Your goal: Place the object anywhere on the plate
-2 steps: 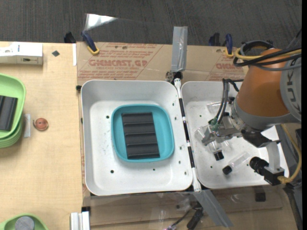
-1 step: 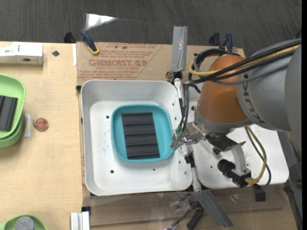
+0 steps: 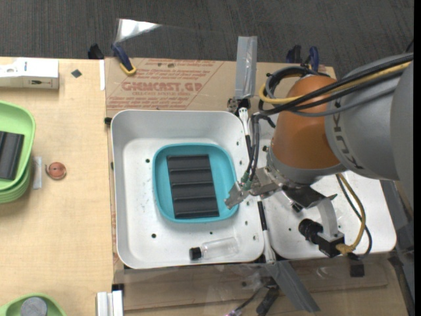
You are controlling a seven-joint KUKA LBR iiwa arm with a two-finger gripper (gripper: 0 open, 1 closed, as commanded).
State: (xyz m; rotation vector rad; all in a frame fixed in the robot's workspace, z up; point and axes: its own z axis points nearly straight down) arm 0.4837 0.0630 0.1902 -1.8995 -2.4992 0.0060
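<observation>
My end effector [image 3: 235,196] hangs at the right rim of the teal plate [image 3: 227,166], which sits in the left white bin [image 3: 131,176]. A dark ribbed object [image 3: 192,184] already lies flat across the middle of the plate, inside its rim. A small clear vial with a black cap [image 3: 214,249] lies on the bin floor just below the plate, apart from it.

If the ribbed piece is my object, I judge the placing close to done, and the careful thing is to lift straight up without catching the plate's edge. If the vial is meant, I would come down over its clear body, crosswise to its length, since it looks prone to roll.

I cannot tell whether my grasping tips are apart or together: my wrist and the orange band [image 3: 299,137] cover most of them, and only a grey sliver shows at the plate rim. The right bin [image 3: 375,222] is largely hidden under my arm.
</observation>
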